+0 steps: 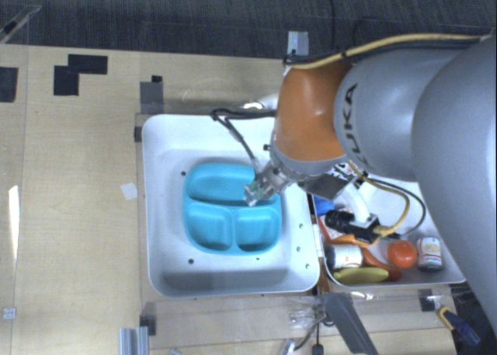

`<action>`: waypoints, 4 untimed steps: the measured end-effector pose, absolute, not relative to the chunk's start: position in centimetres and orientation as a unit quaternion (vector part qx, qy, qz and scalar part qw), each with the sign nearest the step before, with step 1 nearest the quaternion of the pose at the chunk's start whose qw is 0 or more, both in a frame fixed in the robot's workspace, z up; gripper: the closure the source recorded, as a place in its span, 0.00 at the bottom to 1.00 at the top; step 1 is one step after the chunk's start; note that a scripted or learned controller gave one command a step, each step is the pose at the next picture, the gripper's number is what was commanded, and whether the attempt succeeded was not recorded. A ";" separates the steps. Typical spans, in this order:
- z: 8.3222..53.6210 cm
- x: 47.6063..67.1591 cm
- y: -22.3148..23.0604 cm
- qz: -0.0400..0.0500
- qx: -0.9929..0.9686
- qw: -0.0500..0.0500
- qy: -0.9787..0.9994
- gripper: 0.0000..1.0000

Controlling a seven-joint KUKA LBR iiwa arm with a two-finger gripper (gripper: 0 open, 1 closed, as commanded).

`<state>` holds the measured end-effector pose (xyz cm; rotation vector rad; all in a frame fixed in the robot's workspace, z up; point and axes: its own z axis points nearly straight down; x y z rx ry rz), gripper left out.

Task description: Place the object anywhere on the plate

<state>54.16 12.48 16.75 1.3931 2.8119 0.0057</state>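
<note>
1. arm comes in from the right; grey body + orange band cover most of the upper right of the view and hide the back of the right bin.
2. gripper sits low over the blue plate, at the plate's right side near the divider ridge where the compartments meet.
3. gripper tip is small and blurry w/ a glassy/metallic look. can't tell whether it's clamped on anything or what's between the tips, and no object is clearly visible there.
4. plate = 3-compartment, in the left bin. visible compartments look bare blue; the spot right under the gripper is hidden.
5. right bin is only partly visible, arm covers most of it. seen in the front strip: orange-red round item, yellow banana-like item, small jar/can, white/red container, blue bit. cluttered, edges overlap, hard to id.
6. which of these is the task object: can't tell; nothing is clearly resting on the plate.
7. black cable loops from the wrist over the left bin's back rim.
</note>
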 end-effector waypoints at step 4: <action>19.4 49.7 13.3 0.002 0.348 0.002 0.937 1.00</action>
